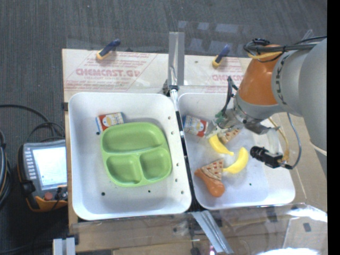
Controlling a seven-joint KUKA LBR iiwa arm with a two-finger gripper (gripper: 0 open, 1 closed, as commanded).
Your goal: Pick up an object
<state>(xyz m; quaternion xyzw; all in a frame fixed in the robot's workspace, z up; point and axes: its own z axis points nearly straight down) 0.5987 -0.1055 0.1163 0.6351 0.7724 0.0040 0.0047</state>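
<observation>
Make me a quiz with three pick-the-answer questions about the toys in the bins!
1. Where is the green tray?
A. left bin
B. right bin
C. on the floor

2. How many bananas are in the right bin?
A. none
B. two
C. five

3. How does the tray lie?
A. flat, hollows up
B. upside down
C. standing on its edge

Answers: 1 A, it lies in the left bin. 2 B, one banana lies near the gripper and another banana lies beside it. 3 A, its three hollows face up.
</observation>
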